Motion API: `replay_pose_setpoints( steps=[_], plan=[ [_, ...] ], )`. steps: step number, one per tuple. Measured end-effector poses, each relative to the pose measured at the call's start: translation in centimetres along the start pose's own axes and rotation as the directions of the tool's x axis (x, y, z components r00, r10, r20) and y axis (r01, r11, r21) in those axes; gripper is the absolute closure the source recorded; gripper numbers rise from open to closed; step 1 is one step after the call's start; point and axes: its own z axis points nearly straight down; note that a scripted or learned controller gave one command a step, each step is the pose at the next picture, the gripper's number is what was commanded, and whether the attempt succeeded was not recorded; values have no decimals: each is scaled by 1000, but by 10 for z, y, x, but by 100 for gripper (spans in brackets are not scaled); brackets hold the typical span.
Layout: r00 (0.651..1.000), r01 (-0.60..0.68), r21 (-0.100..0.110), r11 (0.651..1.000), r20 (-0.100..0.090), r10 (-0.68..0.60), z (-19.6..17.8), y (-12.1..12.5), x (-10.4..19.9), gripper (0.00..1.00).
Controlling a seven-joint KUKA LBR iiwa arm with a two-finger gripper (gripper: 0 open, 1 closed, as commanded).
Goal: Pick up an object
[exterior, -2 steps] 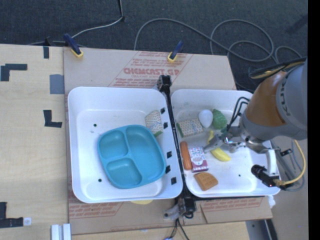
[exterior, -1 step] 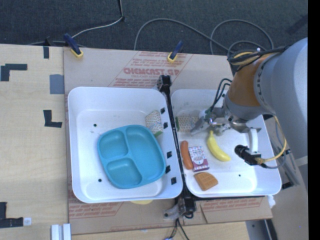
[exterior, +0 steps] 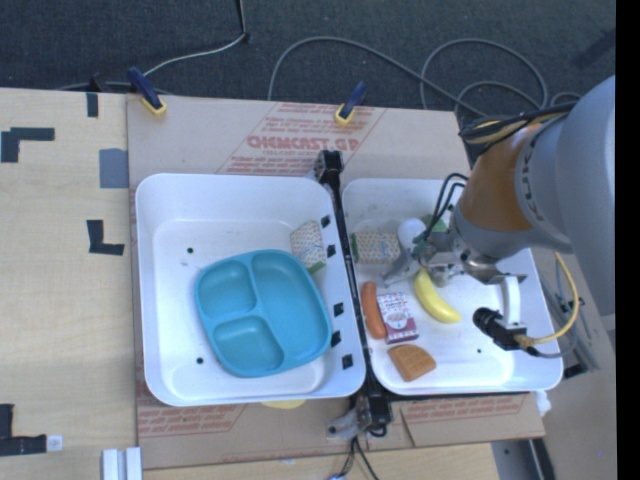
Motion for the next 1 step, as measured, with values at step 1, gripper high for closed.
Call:
replay_pose_setpoints(
  steps=[1],
  plan=[
    [1000,-1,0,1000,2,1,-10,0,-1,100]
  ],
)
